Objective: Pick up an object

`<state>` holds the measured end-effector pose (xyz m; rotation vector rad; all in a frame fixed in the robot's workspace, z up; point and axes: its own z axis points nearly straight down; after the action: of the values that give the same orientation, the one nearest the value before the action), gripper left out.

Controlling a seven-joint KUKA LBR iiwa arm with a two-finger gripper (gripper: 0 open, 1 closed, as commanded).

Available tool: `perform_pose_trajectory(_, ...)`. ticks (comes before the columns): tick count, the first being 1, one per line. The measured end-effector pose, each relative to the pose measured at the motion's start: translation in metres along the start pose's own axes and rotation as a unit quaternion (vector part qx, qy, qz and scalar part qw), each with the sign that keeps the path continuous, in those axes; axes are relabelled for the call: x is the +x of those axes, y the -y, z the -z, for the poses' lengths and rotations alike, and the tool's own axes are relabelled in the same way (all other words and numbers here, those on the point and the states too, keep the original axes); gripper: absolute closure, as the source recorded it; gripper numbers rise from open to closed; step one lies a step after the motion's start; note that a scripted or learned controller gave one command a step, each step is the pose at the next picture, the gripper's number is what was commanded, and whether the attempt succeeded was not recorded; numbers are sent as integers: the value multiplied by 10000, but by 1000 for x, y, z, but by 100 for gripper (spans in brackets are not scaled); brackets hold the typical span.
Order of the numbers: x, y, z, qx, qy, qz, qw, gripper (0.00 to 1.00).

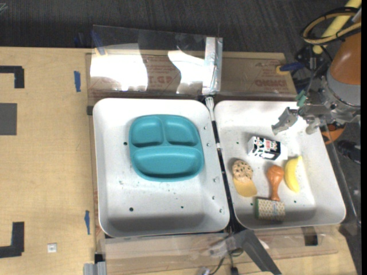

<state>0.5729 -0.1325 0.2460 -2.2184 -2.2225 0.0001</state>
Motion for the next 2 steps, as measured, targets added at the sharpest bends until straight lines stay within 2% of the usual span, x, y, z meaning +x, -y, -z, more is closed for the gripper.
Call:
perform_pose_trajectory(1, -4, -23, -110, 27, -4, 223, 9997, 0)
perform_pose_trajectory(2, 17, 72, -126, 4, 0, 672, 9977, 0)
